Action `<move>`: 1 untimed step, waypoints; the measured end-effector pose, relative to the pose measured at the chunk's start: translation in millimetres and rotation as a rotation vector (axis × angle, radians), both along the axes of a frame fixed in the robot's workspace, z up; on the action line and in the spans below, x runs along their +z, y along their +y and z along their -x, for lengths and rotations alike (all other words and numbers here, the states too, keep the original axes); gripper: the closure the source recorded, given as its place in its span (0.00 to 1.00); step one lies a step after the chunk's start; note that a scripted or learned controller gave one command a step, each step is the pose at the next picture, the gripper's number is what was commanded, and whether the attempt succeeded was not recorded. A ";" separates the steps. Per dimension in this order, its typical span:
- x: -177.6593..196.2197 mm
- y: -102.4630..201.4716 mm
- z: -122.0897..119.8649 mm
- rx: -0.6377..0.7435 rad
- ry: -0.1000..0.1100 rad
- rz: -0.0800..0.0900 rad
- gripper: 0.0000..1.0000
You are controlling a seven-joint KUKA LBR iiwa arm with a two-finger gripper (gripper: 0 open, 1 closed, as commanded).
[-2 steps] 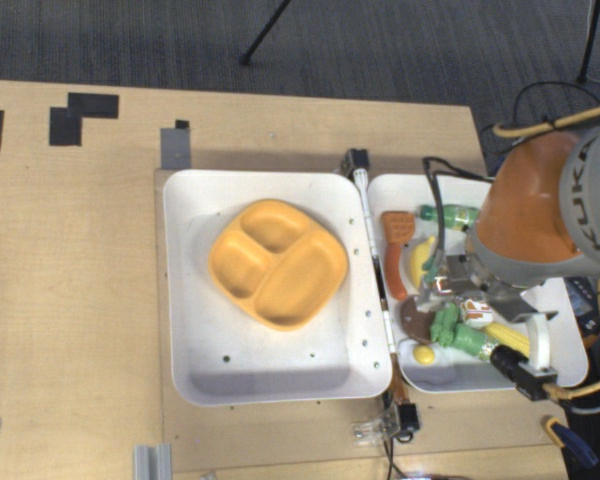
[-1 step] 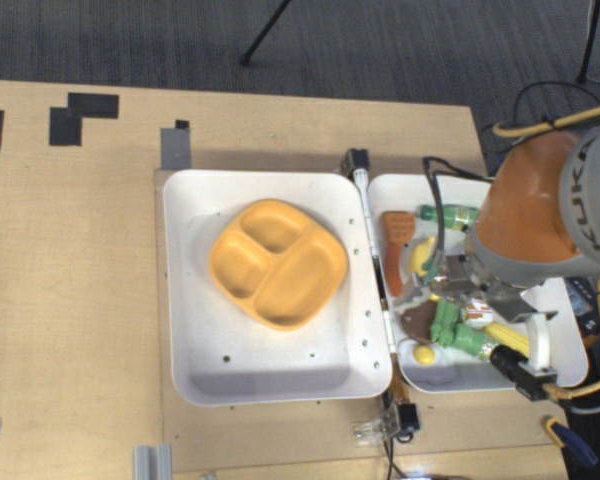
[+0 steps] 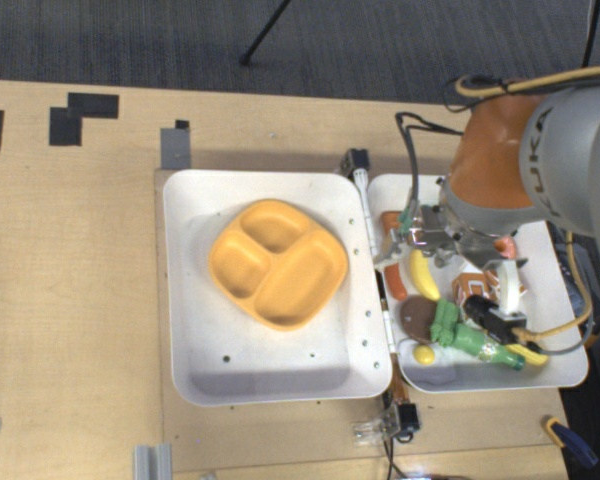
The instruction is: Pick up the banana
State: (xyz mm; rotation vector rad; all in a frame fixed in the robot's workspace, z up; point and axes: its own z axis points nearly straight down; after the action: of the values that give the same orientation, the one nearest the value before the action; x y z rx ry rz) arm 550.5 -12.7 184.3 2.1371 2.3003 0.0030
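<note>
The banana [image 3: 423,274] lies in the right white bin [image 3: 570,368], near that bin's left wall. It is small and yellow, and it points up and down in the view. The tool [image 3: 432,240] hangs right over the top end of the banana, under the grey arm [image 3: 570,158] with its orange band. I cannot tell if the tool is clenched or let go, because the arm hides it.

Other toys crowd the same bin. A brown round thing [image 3: 416,316] sits just below the banana. A green toy [image 3: 458,330] lies beside it.

The left white bin [image 3: 190,368] holds a yellow plate [image 3: 278,262] with three parts. Both bins sit on the tan counter [image 3: 70,288].
</note>
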 end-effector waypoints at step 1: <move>0.4 -5.7 -14.9 0.462 -0.001 0.002 0.00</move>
State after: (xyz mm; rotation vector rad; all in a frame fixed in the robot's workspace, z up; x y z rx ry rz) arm 565.4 -18.4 184.7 1.5531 2.7265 0.0025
